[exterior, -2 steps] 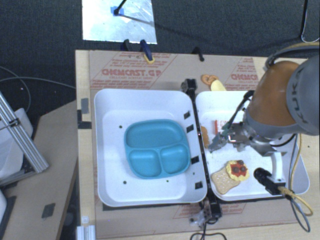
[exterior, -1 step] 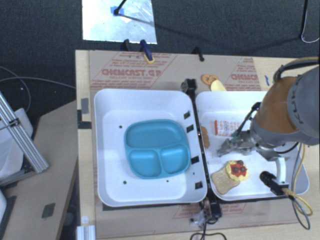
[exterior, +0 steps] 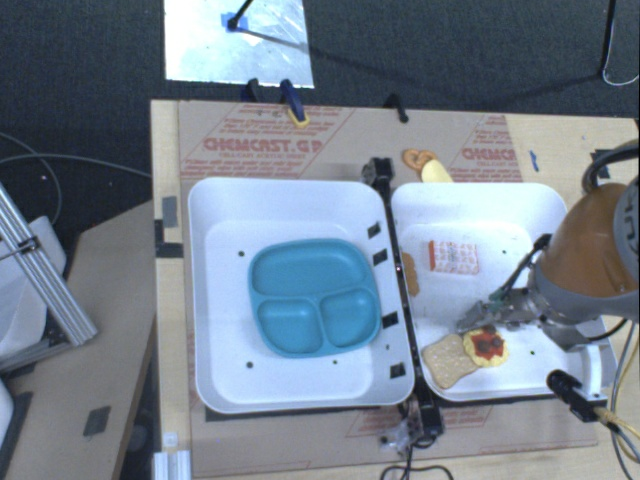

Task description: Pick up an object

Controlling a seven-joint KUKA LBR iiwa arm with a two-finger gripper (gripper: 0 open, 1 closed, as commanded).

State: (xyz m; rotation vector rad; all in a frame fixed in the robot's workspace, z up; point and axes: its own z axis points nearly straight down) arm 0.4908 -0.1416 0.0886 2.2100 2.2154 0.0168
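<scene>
Blue plastic sectioned plate (exterior: 312, 297) fills your left bin (exterior: 215, 268); right bin (exterior: 545, 213) has one toast slice (exterior: 449, 361), one small pizza (exterior: 485, 346), gripper (exterior: 480, 318) above, can't tell its fingers' state.

My gripper (exterior: 478, 318) hangs low in the right bin (exterior: 560, 200), and directly below it lie the yellow disc with the red centre (exterior: 486, 347) and the toast slice (exterior: 448, 360), touching each other. Beyond me, toward the far wall, only the flat red-printed card (exterior: 454, 256) lies on bare white floor, so there is room to pass there. To my left the black divider with clips (exterior: 398, 298) blocks a low sideways path. Past it, the blue divided plate (exterior: 313, 297) fills the left bin's (exterior: 215, 203) middle; its margins stay free.
</scene>
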